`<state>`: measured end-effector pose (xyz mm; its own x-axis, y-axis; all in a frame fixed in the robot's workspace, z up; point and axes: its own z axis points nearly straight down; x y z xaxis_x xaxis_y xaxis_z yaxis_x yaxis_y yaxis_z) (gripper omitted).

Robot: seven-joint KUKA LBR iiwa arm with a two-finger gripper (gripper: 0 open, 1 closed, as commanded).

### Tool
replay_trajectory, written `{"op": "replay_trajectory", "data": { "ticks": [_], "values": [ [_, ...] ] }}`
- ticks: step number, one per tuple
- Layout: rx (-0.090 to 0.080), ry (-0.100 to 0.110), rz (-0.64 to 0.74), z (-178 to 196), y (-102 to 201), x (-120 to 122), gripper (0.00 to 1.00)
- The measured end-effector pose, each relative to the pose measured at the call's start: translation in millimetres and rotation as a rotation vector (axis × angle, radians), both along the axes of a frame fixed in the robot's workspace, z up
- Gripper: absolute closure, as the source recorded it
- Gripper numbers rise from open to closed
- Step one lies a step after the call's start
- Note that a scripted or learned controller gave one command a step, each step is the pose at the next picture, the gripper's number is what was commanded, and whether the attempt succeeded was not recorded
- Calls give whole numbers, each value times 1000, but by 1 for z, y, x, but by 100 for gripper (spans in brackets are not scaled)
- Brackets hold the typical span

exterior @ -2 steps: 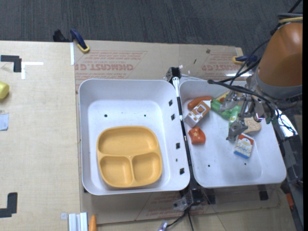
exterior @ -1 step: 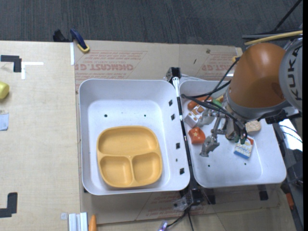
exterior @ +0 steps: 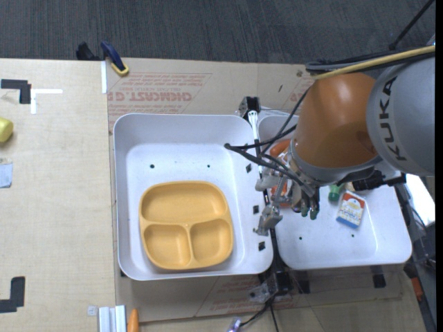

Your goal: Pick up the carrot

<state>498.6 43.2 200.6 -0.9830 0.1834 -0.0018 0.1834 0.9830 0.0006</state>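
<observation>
From the overhead camera, the arm hangs low over the right bin, its pincer down by the bin's left wall, and I judge this the reach-and-grasp step; whether the pincer is apart or together I cannot tell. An orange sliver that may be the carrot peeks beside the wrist, so the next move calls for a confirmed grip before lifting. The left bin holds a yellow divided plate, both on a pale wooden worktop with dark carpet beyond.

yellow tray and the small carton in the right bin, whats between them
In the camera view, between the yellow tray and the small carton lie the bins' adjoining walls and the gripper hanging over them.
</observation>
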Motion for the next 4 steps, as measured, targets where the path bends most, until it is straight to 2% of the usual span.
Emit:
{"op": "replay_trajectory", "data": {
  "ticks": [1,2,3,4],
  "values": [
    [0,2,-3,-72,61,-20,0],
    [1,-6,98,-107,64,1,0],
    [2,-18,99,-96,64,5,100],
    [-4,-47,214,-98,72,-4,100]
  ]
}}
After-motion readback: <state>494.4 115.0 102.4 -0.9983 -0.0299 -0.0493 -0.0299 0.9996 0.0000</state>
